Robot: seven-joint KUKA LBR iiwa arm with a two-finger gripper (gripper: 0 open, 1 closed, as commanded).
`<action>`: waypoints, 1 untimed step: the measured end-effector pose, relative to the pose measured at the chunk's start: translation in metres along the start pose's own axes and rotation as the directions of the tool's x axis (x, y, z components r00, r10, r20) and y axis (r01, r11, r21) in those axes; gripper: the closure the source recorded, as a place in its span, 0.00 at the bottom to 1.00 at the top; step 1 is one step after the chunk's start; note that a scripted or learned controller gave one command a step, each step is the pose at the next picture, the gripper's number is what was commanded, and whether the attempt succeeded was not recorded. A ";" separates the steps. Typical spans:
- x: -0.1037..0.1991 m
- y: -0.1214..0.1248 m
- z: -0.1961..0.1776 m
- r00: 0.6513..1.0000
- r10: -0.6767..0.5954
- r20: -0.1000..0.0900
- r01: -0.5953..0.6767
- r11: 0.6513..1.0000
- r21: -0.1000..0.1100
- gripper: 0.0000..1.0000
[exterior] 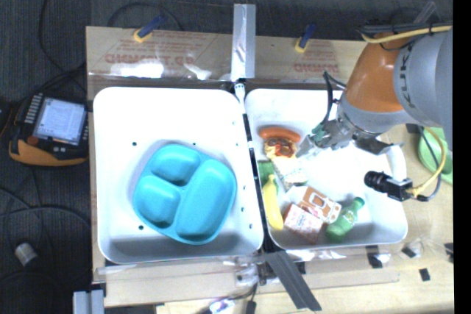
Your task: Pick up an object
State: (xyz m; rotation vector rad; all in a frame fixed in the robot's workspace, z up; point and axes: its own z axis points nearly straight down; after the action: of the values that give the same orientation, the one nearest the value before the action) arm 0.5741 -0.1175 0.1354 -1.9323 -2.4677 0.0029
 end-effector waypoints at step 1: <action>0.000 0.000 0.000 1.000 0.000 0.000 0.000 1.000 0.000 0.00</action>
State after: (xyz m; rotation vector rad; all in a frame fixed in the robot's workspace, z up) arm 0.5741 -0.1176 0.1354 -1.9322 -2.4677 0.0032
